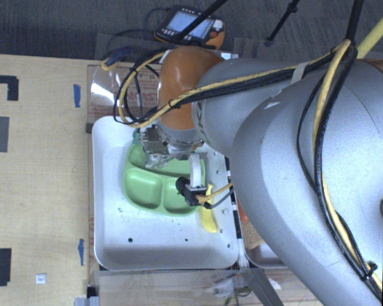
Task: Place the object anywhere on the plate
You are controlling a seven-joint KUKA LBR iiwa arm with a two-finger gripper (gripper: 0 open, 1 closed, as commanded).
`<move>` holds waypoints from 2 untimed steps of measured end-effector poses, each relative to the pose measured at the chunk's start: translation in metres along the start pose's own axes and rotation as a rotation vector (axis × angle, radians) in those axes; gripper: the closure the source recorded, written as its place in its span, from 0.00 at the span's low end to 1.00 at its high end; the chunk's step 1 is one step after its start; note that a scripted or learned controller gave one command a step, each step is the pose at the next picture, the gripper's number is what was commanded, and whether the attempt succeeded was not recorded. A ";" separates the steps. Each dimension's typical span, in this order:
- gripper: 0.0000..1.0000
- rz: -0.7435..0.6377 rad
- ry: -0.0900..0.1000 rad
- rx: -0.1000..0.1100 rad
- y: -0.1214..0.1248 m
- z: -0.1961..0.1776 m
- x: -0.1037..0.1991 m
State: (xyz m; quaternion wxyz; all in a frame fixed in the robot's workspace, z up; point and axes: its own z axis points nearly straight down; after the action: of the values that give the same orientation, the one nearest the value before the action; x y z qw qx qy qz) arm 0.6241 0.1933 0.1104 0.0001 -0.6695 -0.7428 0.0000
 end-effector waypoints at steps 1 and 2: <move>0.00 0.003 -0.003 -0.002 0.001 -0.001 -0.003; 0.00 0.145 0.000 0.002 -0.098 -0.123 -0.050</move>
State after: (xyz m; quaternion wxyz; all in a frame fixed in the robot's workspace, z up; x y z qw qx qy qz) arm 0.5317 0.1333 0.2338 0.0008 -0.7214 -0.6925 0.0010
